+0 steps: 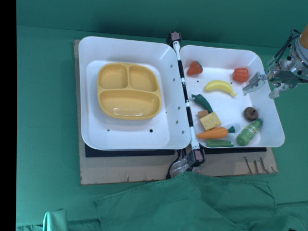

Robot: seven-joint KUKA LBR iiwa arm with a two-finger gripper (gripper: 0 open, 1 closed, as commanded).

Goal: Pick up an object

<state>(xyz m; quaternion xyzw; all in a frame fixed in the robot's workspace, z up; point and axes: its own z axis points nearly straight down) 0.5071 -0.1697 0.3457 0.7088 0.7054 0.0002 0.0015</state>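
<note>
Pincer (264, 84) over right bin's (269, 129) right rim, fingers apart, gripping nothing. Red pepper (240, 74) just left of pincer, banana (220, 86) further left. Brown ball (250, 113) and green bottle (248, 133) below. Yellow tray (128, 90) in left bin (96, 134).

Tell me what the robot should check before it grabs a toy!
1. Toys within reach in the right bin: ok; a banana, carrot and green bottle lie there.
2. Tool over the toy bin: ok, it hangs at the bin's right edge.
3. Tool free of any toy: ok, nothing sits between its fingers.
4. Nearest toy has room around it: ok; the red pepper lies apart.
5. Tool lined up over a toy: not ok, it sits off to the side.
</note>
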